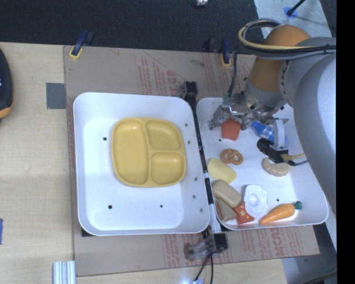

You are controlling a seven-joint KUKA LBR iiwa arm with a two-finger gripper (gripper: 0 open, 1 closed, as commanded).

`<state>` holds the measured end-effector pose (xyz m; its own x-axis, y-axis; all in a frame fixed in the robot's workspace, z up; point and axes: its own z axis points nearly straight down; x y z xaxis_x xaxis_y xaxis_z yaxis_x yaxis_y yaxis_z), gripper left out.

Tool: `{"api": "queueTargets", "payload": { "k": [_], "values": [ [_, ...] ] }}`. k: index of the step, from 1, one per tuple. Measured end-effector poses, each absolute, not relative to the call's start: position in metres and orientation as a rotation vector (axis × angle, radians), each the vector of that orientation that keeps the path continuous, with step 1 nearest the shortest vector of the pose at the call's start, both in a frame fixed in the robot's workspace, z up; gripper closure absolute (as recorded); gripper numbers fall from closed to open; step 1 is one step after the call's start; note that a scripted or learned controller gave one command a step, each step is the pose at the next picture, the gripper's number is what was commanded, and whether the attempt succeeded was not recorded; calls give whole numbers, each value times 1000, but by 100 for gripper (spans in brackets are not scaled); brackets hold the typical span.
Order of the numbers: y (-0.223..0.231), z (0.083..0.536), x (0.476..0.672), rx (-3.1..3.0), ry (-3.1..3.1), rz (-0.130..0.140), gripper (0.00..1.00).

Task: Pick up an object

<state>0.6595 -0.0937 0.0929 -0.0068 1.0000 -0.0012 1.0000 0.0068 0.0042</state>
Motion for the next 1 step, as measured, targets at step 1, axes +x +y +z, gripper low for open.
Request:
{"api": "queueTargets", "payload": {
  "k": [1],
  "values": [
    [-95, 103, 657, 2212, 2234, -7, 100]
  ]
}}
